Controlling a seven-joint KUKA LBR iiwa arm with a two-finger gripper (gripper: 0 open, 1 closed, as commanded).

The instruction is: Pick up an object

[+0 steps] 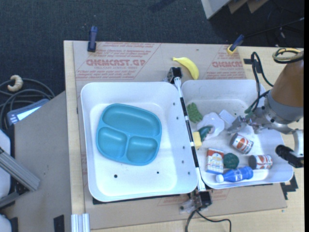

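The arm is reaching in from the right, with its hand hovering low over the right bin, just above a small red-and-white can. Whether the hand is open or closed, I cannot tell. Nearby in that bin are lying a blue bottle, a dark green ball and a small carton. The left bin is carrying a blue divided plate. A banana is resting on the worktop.
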